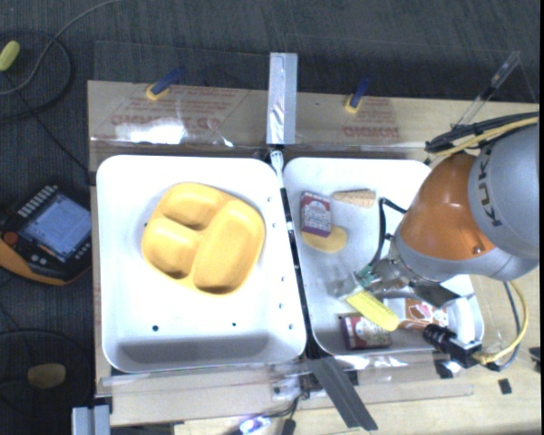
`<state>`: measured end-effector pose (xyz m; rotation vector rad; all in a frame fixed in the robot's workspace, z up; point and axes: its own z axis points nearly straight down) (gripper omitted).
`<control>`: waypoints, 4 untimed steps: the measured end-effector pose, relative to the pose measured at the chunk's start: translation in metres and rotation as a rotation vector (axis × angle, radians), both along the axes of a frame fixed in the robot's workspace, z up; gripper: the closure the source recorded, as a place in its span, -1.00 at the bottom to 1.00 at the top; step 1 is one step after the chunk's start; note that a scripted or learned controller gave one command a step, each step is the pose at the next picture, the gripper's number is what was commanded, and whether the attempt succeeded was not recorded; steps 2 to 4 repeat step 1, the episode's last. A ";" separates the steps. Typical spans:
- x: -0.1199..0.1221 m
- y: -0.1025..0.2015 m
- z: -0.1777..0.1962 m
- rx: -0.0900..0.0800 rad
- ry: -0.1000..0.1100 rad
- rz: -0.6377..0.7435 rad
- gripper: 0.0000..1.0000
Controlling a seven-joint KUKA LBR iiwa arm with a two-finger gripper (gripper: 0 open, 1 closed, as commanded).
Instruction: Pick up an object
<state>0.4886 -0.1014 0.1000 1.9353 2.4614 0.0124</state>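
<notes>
Clutter fills the near half of the right bin (453,344), and the arm (453,220) comes down into it from the right edge, its orange band hanging over the bin's right side. The gripper (381,277) sits low near the bin's middle; the wrist hides its tip, so I cannot tell whether it is released or clenched, and nothing shows as grasped.

The likeliest target, in my judgement, is the yellow packet (372,308), which lies just beside the gripper, toward the bin's near edge. Its long axis runs slantwise, from the bin's centre toward the near right corner. Just beyond it, against the near wall, lies a dark brown packet (363,332).

Toward the far wall rest a red-labelled packet (315,213), a pale yellow disc (327,238) and a tan block (354,197). The left bin (127,333) carries a big yellow foam piece (202,236).
</notes>
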 end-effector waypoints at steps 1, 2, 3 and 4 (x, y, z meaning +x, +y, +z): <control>0.031 0.027 0.101 -0.001 0.015 -0.137 1.00; 0.031 0.027 0.101 -0.001 0.015 -0.137 1.00; 0.031 0.027 0.101 -0.001 0.015 -0.137 1.00; 0.031 0.027 0.101 -0.001 0.015 -0.137 1.00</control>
